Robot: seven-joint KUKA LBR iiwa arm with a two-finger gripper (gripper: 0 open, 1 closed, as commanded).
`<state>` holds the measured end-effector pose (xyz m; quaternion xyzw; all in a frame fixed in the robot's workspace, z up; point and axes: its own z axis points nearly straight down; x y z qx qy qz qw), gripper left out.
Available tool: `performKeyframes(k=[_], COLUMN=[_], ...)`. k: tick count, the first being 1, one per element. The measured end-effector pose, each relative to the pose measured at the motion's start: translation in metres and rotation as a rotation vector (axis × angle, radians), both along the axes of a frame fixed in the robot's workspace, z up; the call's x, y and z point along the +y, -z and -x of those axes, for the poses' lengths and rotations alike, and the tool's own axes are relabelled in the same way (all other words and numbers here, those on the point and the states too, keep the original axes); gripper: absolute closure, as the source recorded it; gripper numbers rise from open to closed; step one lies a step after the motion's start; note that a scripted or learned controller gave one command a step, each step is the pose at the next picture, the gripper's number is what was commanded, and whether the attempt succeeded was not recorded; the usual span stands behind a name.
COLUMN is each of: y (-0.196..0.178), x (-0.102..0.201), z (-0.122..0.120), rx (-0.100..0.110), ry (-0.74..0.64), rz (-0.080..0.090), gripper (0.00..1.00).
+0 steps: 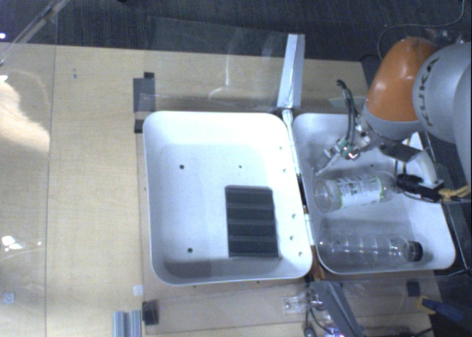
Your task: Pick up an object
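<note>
Two white bins sit side by side on the wooden table (81, 203). The left bin (166, 181) has a dark ridged block (252, 220) lying flat near its front. The right bin (435, 243) holds two clear plastic bottles on their sides. One bottle with a pale label (354, 191) lies across the middle. The other bottle with a dark cap (372, 249) lies near the front wall. The big grey and orange arm (413, 92) leans over the right bin's back part. The tool (346, 150) hangs just above the labelled bottle, and I cannot tell how it is set.
</note>
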<state>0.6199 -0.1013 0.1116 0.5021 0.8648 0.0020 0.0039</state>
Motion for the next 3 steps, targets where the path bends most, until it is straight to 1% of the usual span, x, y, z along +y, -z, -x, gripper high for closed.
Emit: performKeyframes(k=[1,2,3], y=[-0.044,0.022,0.022], x=[-0.006,0.010,0.010], z=[0.030,0.031,0.031], rx=[0.001,-0.006,-0.006], ry=[-0.002,-0.018,-0.017], rz=[0.000,0.000,0.000], gripper=[0.00,0.00,0.00])
